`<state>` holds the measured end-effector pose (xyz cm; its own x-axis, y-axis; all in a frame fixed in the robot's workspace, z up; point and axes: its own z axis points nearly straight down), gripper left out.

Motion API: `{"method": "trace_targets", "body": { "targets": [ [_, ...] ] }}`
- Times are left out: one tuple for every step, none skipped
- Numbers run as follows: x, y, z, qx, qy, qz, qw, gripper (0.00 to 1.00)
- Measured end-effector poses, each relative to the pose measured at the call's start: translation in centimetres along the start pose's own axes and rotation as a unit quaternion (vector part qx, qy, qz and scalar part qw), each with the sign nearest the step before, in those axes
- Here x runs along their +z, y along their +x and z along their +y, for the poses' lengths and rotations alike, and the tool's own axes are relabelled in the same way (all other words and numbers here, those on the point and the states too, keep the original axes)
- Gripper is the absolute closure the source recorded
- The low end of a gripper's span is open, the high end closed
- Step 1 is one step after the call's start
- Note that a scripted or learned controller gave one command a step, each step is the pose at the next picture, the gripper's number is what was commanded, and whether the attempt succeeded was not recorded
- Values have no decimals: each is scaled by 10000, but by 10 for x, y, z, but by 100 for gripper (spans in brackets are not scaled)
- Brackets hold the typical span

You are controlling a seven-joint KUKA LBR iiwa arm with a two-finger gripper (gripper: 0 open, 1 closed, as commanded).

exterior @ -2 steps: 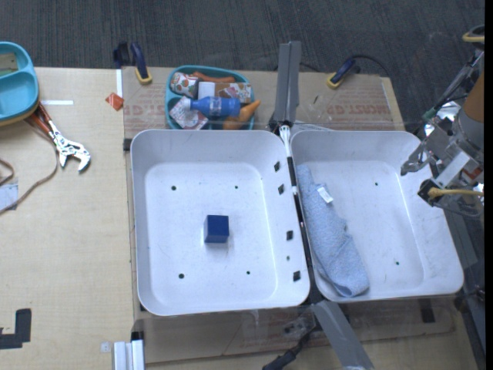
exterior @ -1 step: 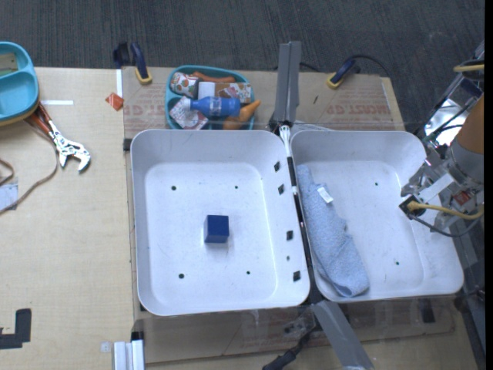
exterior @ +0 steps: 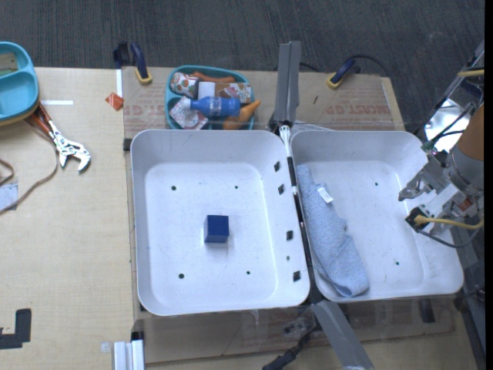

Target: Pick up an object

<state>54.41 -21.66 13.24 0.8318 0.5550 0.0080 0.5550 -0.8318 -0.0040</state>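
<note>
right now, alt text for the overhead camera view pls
Two white bins sit side by side: the left bin holds a small blue cube, the right bin a folded grey towel. The robot's claw hovers at the right bin's right edge.

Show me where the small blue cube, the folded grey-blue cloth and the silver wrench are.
small blue cube (exterior: 217,228), camera view, top face.
folded grey-blue cloth (exterior: 333,237), camera view, middle of the fabric.
silver wrench (exterior: 68,149), camera view, shaft near the head.
</note>
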Motion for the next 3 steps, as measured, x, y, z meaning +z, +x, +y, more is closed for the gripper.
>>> {"method": "trace_targets", "body": {
  "targets": [
    [-76,-9,0,468,-17,-50,9989,0],
    [-119,6,0,1905,-22,-55,9817,0],
    [-3,44,-23,1864,-6,-60,9824,0]
  ]
}}
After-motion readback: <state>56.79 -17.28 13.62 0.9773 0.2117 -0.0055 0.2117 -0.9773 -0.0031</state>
